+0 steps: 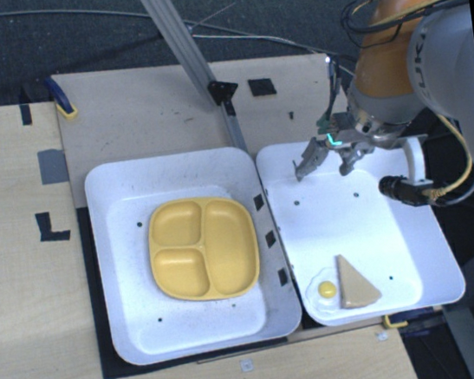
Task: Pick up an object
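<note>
Hovering over the right bin near its 12 o'clock edge, the claw has its two fingers spread with nothing between them. A tan wedge and a fried egg toy lie touching at that bin's 6 o'clock edge. The left bin holds a yellow divided plate at its centre.

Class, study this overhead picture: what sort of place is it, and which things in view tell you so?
Most likely a robotics lab test bench, not a kitchen. Two shallow white bins sit on a taped bench, a robot arm reaches in with its gripper open, and the yellow divided plate looks like a toy prop.
</note>
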Tool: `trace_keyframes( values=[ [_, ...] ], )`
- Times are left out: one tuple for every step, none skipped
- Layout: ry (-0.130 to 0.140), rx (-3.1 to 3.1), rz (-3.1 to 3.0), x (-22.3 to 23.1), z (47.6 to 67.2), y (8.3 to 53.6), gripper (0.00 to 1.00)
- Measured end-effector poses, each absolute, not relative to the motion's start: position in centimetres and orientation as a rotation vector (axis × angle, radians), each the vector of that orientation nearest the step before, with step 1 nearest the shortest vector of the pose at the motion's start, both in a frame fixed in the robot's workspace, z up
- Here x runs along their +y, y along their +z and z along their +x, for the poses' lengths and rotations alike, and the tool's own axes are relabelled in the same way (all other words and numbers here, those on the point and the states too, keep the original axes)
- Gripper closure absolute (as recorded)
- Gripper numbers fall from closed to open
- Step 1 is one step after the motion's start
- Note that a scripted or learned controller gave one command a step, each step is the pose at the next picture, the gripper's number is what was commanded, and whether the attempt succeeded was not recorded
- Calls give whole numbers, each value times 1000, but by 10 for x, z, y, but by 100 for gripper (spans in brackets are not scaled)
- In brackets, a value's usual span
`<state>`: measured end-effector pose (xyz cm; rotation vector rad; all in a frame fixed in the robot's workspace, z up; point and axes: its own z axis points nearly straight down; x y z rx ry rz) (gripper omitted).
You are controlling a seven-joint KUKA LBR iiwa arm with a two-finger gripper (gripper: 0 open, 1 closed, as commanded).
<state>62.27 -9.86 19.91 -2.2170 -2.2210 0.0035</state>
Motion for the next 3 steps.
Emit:
trace_keyframes(
  values=[
    [1, -2223, -2218, -99, 623, 200, 0],
    [7, -2222, -2216, -96, 632, 143, 0],
    [8, -2221, -2216, -95, 630, 89, 0]
  ],
)
